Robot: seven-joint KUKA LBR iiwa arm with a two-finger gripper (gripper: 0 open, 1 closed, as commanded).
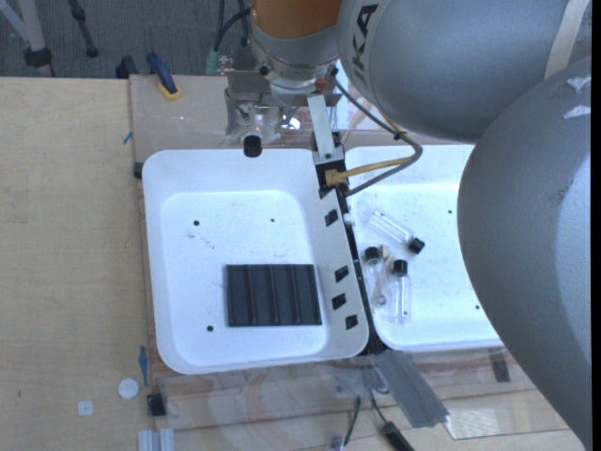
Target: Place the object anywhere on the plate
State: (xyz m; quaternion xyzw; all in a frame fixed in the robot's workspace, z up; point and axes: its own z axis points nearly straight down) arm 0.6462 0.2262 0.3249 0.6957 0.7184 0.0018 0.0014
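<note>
The robot's hand (254, 133) is hanging over the far rim of a white bin (188, 169), with the arm's orange band sitting directly above it. A small black-capped object (252, 146) is showing right at the hand's tip, just over that rim. Whether the hand is clenched on it or released cannot be told from this angle.

Below the hand and nearer the camera, a dark ribbed plate (272, 295) is lying flat on the floor of the same bin, well apart from the hand and from the black-capped object. Nothing is resting on the plate.

On the arm's side of the hand, past the rim that the two bins share, three clear vials with black caps are lying in the neighbouring bin (441, 329). One long vial (390, 225) is lying closest to the hand. A short one (373, 253) is sitting just beyond it, and another long one (400, 289) is lying farthest toward the camera.

Farther out on the side away from the arm, the pale wooden bench (66, 252) is carrying a small white disc (127, 388) near its front edge.
</note>
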